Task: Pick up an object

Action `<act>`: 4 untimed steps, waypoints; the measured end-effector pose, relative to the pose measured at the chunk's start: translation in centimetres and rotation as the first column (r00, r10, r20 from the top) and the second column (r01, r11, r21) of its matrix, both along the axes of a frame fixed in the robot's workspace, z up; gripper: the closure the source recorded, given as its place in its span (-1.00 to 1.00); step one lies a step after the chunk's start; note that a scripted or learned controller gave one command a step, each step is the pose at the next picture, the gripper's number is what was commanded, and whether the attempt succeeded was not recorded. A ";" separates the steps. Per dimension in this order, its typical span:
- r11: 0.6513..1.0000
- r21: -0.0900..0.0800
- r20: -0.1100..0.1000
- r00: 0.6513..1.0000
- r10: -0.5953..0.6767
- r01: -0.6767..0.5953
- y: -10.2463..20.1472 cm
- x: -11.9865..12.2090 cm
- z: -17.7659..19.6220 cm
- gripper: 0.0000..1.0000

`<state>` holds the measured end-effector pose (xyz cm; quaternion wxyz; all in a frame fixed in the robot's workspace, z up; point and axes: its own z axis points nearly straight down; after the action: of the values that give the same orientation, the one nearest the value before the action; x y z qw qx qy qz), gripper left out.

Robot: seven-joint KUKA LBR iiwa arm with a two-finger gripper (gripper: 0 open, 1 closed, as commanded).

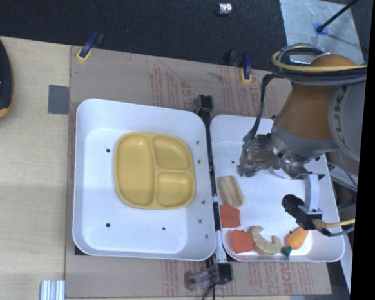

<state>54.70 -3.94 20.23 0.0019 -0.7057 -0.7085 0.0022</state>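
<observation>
The end effector point(254, 159) hovers over the far part of the right white bin point(231, 133), its opening impossible to judge, because the tan bread-shaped toy point(231, 190) lies just nearer, ready for picking.

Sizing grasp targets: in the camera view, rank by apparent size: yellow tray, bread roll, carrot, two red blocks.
1. yellow tray
2. bread roll
3. two red blocks, look alike, unranked
4. carrot, partly hidden by the arm, so unsure

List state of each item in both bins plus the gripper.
yellow divided plate: flat in left bin, compartments bare
bread roll: lying loose, right bin
red blocks: loose
carrot: loose, near corner
gripper: over right bin, holding nothing visible
</observation>
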 end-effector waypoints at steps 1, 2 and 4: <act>1.000 0.000 -0.001 1.000 0.000 0.000 0.0 0.0 0.0 -1.00; 1.000 0.001 0.007 1.000 0.006 -0.006 5.1 6.2 -1.1 -1.00; 1.000 0.001 0.000 1.000 -0.002 0.002 3.6 3.2 2.6 1.00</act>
<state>57.90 -0.31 22.84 0.0023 -0.7065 -0.7077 0.0019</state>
